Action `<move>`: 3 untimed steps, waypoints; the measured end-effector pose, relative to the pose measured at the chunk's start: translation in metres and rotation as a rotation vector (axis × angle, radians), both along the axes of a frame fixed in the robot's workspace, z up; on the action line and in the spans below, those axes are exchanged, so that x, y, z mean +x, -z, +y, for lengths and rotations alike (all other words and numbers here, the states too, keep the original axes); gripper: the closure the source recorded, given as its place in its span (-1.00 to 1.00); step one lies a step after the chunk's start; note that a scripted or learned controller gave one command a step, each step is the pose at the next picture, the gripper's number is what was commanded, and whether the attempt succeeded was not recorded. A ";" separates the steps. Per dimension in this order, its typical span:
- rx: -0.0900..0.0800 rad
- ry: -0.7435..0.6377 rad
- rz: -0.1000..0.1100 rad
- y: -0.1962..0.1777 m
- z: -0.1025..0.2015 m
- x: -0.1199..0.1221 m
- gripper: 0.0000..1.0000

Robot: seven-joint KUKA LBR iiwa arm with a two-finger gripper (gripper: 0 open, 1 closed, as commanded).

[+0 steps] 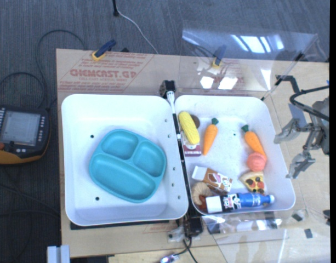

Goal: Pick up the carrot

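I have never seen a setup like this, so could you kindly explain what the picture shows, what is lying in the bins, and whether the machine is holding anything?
One camera fixed above a bench looks down at a slant. The grey machine at the right edge is a robot arm, and the gripper is its two-finger hand. It sits just outside the right bin, fingers spread, with nothing between them.

Two shallow white bins lie side by side. The left bin holds a blue tray with compartments. The right bin holds toy food: a corn cob, two carrots, a peach-coloured ball, a pizza slice, a blue bottle lying down, and a few smaller pieces.

On the floor at left is a control pendant.
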State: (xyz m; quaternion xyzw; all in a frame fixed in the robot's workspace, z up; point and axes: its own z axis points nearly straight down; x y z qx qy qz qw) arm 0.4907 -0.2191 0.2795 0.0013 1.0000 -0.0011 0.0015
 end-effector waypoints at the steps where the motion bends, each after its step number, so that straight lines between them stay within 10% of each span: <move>1: 0.005 -0.002 0.012 0.158 0.014 0.037 -1.00; 2: 0.000 0.353 -0.011 0.189 -0.004 0.120 -1.00; 3: -0.005 0.350 -0.022 0.175 -0.004 0.124 1.00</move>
